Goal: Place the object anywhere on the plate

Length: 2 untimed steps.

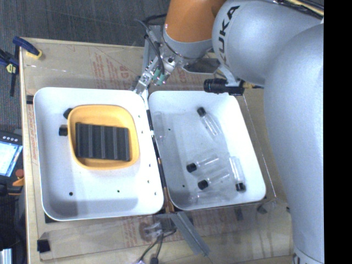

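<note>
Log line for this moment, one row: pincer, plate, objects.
pincer: above bins' top edge, grip unclear | plate: yellow, left bin, dark ridged insert | clear tubes: several, black caps, in right bin

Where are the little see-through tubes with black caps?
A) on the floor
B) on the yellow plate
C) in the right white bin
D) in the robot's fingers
C: the clear tubes lie loose on the floor of the right bin, while the yellow plate sits in the left bin with none on it.
</note>
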Each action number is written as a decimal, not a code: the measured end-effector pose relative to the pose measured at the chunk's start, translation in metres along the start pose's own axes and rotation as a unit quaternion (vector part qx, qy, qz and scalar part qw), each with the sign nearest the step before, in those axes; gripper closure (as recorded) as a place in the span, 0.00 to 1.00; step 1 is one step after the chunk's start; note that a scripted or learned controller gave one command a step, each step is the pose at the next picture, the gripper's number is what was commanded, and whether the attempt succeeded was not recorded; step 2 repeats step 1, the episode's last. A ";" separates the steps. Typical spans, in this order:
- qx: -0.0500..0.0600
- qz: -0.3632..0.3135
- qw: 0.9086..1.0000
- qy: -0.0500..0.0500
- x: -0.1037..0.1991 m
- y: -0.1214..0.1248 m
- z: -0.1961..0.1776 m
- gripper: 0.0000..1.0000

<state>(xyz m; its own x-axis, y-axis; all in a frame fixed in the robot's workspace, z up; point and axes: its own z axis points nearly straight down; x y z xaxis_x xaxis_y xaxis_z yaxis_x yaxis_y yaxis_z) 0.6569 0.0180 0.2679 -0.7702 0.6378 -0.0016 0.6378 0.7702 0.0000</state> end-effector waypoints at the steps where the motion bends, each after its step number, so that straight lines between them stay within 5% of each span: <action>1: 0.000 0.000 1.000 0.000 0.000 0.000 0.000 0.00; 2: 0.000 0.000 1.000 0.000 0.000 0.000 0.000 0.00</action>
